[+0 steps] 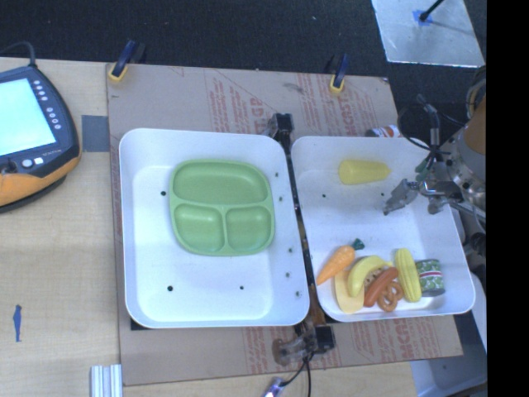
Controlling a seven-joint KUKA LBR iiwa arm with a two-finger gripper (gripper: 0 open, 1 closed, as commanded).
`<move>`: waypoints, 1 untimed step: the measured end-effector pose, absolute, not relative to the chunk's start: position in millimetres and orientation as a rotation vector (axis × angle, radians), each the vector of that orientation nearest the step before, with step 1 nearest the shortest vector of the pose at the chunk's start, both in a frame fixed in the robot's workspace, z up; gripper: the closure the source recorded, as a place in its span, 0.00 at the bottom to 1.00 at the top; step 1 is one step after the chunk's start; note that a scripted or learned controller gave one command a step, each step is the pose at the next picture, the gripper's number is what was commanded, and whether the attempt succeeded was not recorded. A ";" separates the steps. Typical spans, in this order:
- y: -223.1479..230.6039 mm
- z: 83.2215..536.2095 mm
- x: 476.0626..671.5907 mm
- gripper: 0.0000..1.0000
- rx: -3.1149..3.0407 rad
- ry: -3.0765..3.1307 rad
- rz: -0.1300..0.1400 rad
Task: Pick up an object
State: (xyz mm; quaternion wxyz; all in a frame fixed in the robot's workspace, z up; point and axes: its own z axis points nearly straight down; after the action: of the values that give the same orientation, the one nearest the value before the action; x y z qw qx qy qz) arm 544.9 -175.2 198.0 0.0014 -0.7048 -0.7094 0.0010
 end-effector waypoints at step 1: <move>-211.3 177.5 635.6 0.00 -2.214 -2.226 0.002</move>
State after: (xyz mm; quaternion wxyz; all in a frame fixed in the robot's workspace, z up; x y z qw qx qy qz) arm 635.6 -211.3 177.5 0.0010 -0.7052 -0.7090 0.0006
